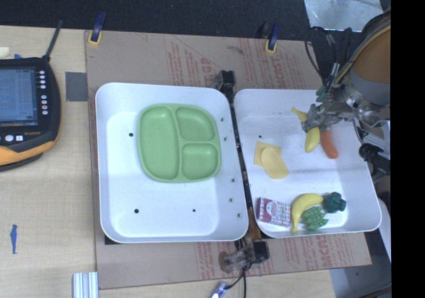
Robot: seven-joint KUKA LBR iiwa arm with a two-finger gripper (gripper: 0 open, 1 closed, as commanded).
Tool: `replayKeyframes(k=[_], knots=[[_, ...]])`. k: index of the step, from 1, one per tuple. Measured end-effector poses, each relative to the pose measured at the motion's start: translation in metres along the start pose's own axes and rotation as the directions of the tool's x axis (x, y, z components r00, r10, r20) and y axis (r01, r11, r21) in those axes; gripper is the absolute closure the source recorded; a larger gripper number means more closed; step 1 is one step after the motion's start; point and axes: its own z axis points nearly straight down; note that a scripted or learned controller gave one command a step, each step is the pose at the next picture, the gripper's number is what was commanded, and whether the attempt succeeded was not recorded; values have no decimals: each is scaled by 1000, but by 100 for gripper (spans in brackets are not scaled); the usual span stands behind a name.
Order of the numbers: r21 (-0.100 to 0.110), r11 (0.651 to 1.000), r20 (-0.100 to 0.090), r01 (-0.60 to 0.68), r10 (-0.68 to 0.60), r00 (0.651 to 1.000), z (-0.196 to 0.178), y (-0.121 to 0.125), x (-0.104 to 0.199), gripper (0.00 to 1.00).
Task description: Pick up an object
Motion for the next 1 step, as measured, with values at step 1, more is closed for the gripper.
replayKeyframes(k=[1], knots=[[5,1000,0,1,-1,1000,-14,-26,81,100]])
